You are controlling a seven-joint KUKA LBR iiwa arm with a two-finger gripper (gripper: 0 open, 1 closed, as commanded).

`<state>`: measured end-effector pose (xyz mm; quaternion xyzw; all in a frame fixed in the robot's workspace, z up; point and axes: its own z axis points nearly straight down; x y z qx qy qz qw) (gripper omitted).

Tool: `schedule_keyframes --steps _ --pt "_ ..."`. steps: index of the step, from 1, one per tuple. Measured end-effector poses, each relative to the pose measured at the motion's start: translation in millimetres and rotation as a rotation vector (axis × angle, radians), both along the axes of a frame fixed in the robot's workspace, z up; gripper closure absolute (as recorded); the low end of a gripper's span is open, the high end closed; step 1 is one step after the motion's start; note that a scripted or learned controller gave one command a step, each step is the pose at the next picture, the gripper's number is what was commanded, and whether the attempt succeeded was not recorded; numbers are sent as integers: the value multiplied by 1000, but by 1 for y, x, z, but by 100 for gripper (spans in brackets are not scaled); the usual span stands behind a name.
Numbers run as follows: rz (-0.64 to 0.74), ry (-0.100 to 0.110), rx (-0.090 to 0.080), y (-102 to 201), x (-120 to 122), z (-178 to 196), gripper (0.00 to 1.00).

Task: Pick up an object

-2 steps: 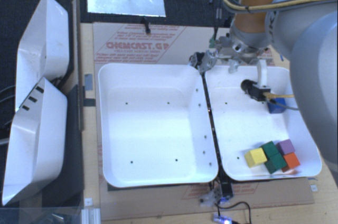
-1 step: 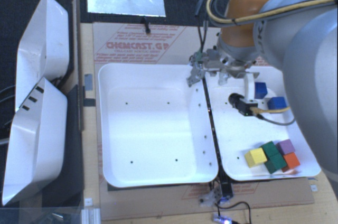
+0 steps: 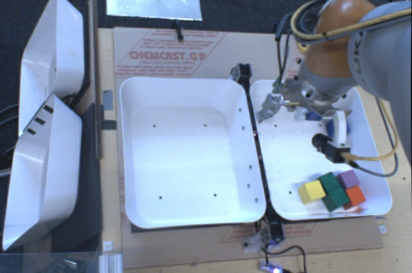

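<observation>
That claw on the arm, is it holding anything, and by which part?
It cannot be told. The claw hangs over the right bin, its tips hidden under the wrist. A blue thing lies beside it; the blocks sit apart in the near corner.

Your arm (image 3: 380, 40) is a thick grey tube with a smooth, matte shell, and dark lettering runs along its near edge, too cut off to read. Above the wrist you have a rounded orange band (image 3: 341, 24), glossy, shaped almost like a dome. A yellow cable (image 3: 302, 24) loops around that band, paired with a black one, and another yellow cable trails below the wrist to a black connector (image 3: 327, 147). Under the band sits a grey metal wrist housing. Your gripper (image 3: 269, 107) is bare silver-grey metal, with a white and blue piece beside it.
</observation>
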<state>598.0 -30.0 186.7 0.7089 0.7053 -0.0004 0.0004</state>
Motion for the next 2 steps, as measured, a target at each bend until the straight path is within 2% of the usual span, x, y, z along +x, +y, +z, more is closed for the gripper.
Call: schedule_keyframes --steps 1,2 --pt "5 -4 1 -7 -15 44 0" --pt "10 3 2 50 -57 6 0"
